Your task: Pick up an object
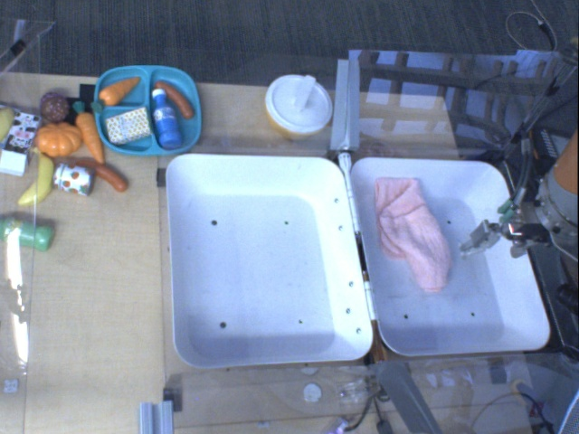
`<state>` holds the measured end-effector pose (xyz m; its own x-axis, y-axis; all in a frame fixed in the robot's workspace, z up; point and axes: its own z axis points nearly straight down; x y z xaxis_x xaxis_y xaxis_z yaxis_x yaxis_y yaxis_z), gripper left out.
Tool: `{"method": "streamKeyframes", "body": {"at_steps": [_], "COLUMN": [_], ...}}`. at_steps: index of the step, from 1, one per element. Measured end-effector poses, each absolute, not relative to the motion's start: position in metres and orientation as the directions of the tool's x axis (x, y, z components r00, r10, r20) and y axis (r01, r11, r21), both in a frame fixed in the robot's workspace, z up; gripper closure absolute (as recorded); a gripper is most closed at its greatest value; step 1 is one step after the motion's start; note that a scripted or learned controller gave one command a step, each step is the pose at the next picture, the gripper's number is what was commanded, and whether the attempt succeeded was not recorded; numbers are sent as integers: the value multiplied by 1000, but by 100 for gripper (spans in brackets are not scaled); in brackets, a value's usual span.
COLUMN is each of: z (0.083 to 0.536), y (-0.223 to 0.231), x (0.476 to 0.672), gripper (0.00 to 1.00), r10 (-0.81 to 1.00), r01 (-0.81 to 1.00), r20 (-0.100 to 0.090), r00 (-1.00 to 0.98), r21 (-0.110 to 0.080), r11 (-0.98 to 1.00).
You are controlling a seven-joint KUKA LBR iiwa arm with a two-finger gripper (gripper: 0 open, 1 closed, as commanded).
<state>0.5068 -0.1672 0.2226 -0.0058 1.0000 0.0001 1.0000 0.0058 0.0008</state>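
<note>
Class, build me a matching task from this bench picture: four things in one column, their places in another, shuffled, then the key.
Things:
1. pink cloth
2. blue divided plate
3. white lidded cup
4. end effector

Places:
A. behind the bins, near their middle seam
B. in the right bin
C. above the right bin's right side
D. bench's far left, holding toy food

Pairs: 1-B, 2-D, 3-A, 4-C

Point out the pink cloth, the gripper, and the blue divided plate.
pink cloth [412,231], camera view, middle of the fabric, in the right bin.
gripper [474,241], camera view, at its fingertips, over the right bin.
blue divided plate [188,86], camera view, its right rim.
</note>
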Motion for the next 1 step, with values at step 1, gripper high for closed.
{"method": "streamKeyframes", "body": {"at_steps": [1], "z": [98], "y": [-140], "x": [573], "gripper": [0], "r10": [987], "r01": [987], "r20": [-4], "r00": [-161], "r21": [12], "r11": [161]}}
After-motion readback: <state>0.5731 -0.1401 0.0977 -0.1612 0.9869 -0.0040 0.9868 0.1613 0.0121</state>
